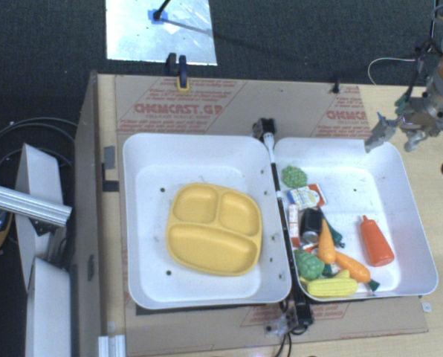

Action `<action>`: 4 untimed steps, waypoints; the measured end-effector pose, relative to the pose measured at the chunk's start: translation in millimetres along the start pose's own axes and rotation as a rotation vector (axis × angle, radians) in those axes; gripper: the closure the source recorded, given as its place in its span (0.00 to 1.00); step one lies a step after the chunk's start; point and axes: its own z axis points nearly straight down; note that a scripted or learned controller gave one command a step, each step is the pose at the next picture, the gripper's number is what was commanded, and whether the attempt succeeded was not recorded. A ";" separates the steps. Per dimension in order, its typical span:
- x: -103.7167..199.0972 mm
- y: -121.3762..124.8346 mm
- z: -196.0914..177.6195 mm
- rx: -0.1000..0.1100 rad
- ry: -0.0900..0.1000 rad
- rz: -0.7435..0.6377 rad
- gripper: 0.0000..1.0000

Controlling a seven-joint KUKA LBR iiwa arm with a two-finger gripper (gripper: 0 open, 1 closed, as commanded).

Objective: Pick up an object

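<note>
My jaws are hanging spread and empty above the right bin's far-right corner. A glossy orange bottle is lying nearest; carrots, corn are crowding left.

- Setting: a robotics lab or test bench, not a home or a kitchen.
- Bench: brown board printed with red lettering, sitting on dark carpet.
- Two white bins lying side by side, clamped together along the middle.
- Toy food and a yellow divided plate serving as test pieces.
- Loose cables trailing at the left, beside an aluminium rail.
- Metal sheet lying on the carpet beyond the bench.
</note>
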 end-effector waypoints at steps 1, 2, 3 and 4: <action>78.2 -59.3 132.3 0.006 0.003 -0.001 0.00; 80.7 -70.0 159.3 -0.019 0.002 0.000 0.00; 65.4 -122.5 164.1 -0.040 -0.005 0.003 0.00; 66.6 -119.4 151.0 -0.046 -0.004 -0.001 1.00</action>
